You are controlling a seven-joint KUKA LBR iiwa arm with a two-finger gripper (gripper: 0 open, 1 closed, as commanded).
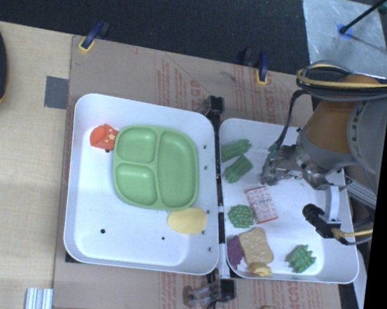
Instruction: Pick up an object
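The task names no single object; the candidates lie in the two shallow white bins. The right white bin (346, 266) contains two green pod-shaped plastic pieces (237, 159) at its far left, a small red-and-white printed packet (262, 202) near its centre, and a dark green bumpy cluster (241, 215) just left of the packet. At the near edge lie a tan slice-shaped piece (256, 245), a purple piece (234, 248) touching its left side, a small yellow piece (260, 269) just near of it, and a green leafy piece (301, 258) to the right.

The two-finger gripper (274, 169) is over the far part of the right bin, between the pods and the packet. No object is visible between its fingers; whether they are open or closed cannot be told. The grey arm with the orange band (335, 126) enters from the right.

The left white bin (85, 228) holds a light green three-compartment plastic plate (156, 166), a red round piece with a yellow star (102, 136) touching the plate's far left edge, and a pale yellow lemon-shaped piece (186, 220) at its near right edge.
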